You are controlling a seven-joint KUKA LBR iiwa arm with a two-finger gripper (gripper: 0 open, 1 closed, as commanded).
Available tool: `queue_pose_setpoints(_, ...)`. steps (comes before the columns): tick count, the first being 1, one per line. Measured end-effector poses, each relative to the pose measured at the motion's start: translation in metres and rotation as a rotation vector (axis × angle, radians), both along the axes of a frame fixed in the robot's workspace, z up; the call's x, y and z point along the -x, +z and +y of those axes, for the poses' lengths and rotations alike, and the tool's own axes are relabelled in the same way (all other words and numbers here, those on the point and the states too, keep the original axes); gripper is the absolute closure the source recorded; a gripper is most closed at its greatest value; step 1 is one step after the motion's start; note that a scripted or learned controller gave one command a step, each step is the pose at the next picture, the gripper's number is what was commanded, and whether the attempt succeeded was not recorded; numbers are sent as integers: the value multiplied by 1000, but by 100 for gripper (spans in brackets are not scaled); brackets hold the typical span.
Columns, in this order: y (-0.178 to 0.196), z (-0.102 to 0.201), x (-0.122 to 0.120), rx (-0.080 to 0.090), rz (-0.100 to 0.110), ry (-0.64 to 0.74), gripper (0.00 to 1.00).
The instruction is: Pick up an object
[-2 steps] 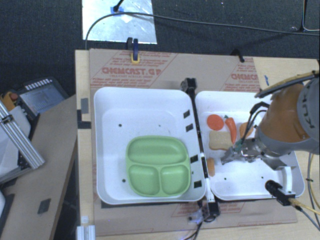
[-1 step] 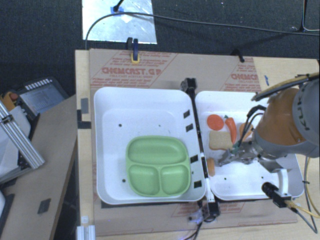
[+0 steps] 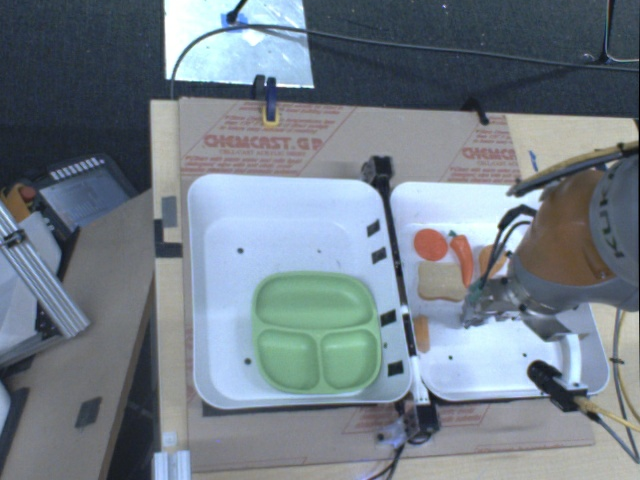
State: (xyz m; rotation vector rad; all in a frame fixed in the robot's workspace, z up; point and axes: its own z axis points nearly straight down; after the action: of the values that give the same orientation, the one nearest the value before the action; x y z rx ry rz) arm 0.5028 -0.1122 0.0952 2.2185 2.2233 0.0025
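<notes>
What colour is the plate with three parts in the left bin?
Light green. The plate shows plainly in the camera view, lying in the left bin.

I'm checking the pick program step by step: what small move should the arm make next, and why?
Probably a short descent onto the bread slice. The gripper sits in the right bin at the slice's right edge, and nothing shows between its fingers. The tomato slice and carrot lie farther off, toward the bin's far side.
</notes>
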Motion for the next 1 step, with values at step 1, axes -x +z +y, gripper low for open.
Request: queue_pose_setpoints(1,64,-1,0,2,-6,2,100)
